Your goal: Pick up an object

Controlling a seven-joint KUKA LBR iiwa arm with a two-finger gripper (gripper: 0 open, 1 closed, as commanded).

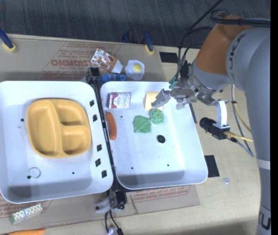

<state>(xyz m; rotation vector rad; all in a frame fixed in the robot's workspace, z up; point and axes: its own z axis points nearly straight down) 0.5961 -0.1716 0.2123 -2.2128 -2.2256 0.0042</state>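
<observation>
The gripper [162,98] is positioned over the far part of the right bin [188,165]; whether it is open or closed cannot be told. A knobbly green bunch-shaped object [156,115] is seen just below it, beside a flat green leaf shape [142,124] and a yellow square block [150,100]. A smooth yellow divided tray [58,127] is seated in the left bin [7,146].
</observation>
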